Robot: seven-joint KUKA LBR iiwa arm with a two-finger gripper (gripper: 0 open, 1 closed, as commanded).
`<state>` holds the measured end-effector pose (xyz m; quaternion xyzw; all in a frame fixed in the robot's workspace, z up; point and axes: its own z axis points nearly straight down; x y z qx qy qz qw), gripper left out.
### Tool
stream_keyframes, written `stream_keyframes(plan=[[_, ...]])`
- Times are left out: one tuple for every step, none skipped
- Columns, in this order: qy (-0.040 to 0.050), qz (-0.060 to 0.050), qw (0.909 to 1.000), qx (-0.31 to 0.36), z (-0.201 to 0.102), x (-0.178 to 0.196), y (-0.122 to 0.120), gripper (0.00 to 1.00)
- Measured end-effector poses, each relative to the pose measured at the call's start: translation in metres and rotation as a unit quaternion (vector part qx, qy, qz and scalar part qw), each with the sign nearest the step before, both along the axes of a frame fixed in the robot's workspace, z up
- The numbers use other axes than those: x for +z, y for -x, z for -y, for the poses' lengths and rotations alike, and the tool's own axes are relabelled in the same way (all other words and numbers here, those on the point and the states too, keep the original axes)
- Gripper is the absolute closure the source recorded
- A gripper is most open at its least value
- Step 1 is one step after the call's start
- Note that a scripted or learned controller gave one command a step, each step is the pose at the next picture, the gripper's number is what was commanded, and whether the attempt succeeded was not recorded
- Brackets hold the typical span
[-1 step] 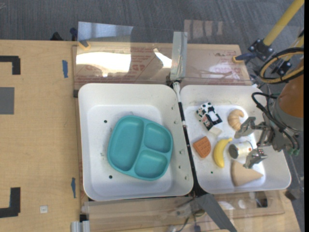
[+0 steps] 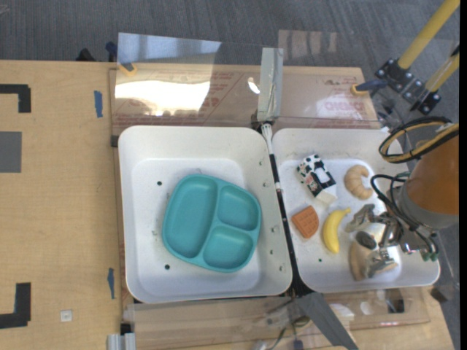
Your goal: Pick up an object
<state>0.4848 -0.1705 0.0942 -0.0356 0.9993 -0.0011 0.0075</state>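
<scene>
The right bin [image 2: 430,272] holds several toy foods. A black-and-white cow toy [image 2: 315,173] and a tan croissant [image 2: 357,181] lie at the back. An orange waffle-like piece [image 2: 306,222] and a yellow banana [image 2: 333,230] sit in the middle. My gripper [image 2: 371,240] is low in the bin's front right corner, just right of the banana, and stands open. One finger [image 2: 363,216] is near the banana's top end. The other finger [image 2: 381,264] rests against a tan lump [image 2: 357,259]. Nothing is lifted.
The left bin [image 2: 139,195] holds a teal divided plate [image 2: 211,222]. A ridge [image 2: 277,195] separates the two bins. Clear plastic panels [image 2: 168,79] stand behind them. The arm's orange band [image 2: 438,184] and cables [image 2: 401,141] overhang the right bin's right edge.
</scene>
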Motion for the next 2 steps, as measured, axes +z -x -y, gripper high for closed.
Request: stream_keyframes(plan=[[0.0002,0.0,0.9951,-0.099,-0.034,-0.002,-0.011,0.0],[0.0002,0.004,0.9952,-0.097,-0.035,0.009,-0.013,1.0]])
